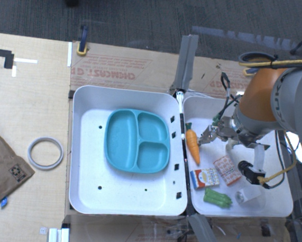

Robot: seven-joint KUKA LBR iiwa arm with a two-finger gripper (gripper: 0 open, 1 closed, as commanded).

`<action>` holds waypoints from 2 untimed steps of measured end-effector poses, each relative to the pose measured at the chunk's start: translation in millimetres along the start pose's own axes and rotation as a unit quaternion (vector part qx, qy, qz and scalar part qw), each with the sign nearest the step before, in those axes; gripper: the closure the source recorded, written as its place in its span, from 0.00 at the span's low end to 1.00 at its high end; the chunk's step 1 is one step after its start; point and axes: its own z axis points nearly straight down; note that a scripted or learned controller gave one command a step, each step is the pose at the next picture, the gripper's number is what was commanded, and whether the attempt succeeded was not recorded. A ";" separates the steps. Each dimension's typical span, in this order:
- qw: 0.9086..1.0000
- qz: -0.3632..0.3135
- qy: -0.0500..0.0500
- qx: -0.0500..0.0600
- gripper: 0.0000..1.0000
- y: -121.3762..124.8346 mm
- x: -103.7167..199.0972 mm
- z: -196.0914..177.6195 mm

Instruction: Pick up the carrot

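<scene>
Carrot first: the small orange carrot with a green top [192, 144] lies in the right-hand shallow white plastic bin [281, 202], close against that bin's left wall, its green end pointing to the far side and its tip toward the near side. Nearest the viewer from the carrot, toward the bin's front edge, sits a green knobbly toy vegetable [218, 198], with a clear crumpled plastic piece [249, 197] to its right. Just behind the green toy, near the carrot's tip, lie two small red-and-white printed packets [205, 178], the second of these packets [226, 170] to the right. To the carrot's left, across the bin wall, the left-hand shallow white bin [80, 137] holds a turquoise three-compartment plastic plate [137, 141]. Just to the right of the carrot's green top hangs the metal two-finger gripper [209, 135], close beside the carrot but not around it; whether its fingers are spread or closed I cannot tell. Farther right and behind rises the grey arm with its orange band [262, 96].
</scene>
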 end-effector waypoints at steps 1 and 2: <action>1.000 0.003 0.000 0.000 1.00 0.1 -1.7 -9.1; 1.000 0.002 0.000 0.000 0.00 0.0 -1.6 -9.0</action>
